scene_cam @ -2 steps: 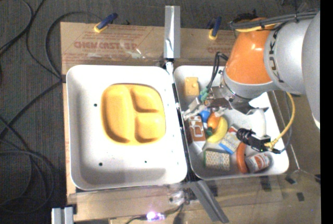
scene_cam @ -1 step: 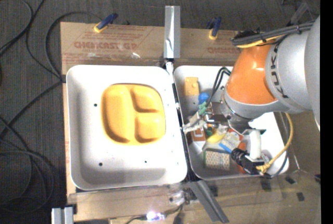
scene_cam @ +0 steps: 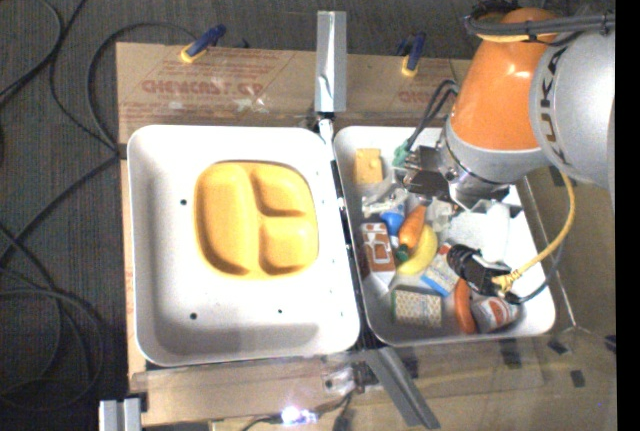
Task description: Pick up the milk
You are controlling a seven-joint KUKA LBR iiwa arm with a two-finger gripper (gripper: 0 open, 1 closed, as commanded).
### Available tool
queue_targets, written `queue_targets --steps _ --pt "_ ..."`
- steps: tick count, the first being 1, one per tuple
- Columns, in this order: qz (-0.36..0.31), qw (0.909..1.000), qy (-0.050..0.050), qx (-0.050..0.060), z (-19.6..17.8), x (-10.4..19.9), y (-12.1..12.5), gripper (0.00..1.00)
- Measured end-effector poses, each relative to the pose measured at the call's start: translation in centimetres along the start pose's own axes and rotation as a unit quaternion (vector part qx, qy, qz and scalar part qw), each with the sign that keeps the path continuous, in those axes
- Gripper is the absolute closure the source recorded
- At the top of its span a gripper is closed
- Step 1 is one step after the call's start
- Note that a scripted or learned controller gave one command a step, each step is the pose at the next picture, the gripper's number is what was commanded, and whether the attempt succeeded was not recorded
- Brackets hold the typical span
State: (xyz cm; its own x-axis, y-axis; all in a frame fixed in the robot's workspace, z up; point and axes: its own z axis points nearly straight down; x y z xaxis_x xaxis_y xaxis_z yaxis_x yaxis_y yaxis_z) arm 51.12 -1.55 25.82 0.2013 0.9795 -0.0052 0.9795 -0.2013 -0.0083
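My gripper point(scene_cam: 421, 199) hangs low over the middle of the right bin point(scene_cam: 540, 317), under the orange band of the arm point(scene_cam: 505, 69). Its dark wrist body covers the tips, so how they stand is hidden. A white carton-like thing point(scene_cam: 490, 229), probably the milk, lies just right of the gripper, partly under the arm. Below the gripper are an orange carrot point(scene_cam: 411, 227) and a yellow banana point(scene_cam: 420, 255). I see nothing clearly held.
The right bin also holds a yellow block point(scene_cam: 368, 164), a brown box point(scene_cam: 377, 247), a blue-and-white pack point(scene_cam: 438, 276), a grey speckled block point(scene_cam: 415, 305), a red bottle point(scene_cam: 464, 305) and a can point(scene_cam: 495, 311). A yellow divided plate point(scene_cam: 258, 217) lies in the left bin point(scene_cam: 160, 319).
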Motion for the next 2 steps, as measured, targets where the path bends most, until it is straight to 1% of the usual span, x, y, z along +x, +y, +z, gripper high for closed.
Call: queue_targets --steps 1,2 --pt "0.028 0.9996 0.001 0.001 7.9 4.4 -3.8 0.0" --pt "0.092 0.9958 -0.001 0.0 7.8 0.9 7.4 0.0"
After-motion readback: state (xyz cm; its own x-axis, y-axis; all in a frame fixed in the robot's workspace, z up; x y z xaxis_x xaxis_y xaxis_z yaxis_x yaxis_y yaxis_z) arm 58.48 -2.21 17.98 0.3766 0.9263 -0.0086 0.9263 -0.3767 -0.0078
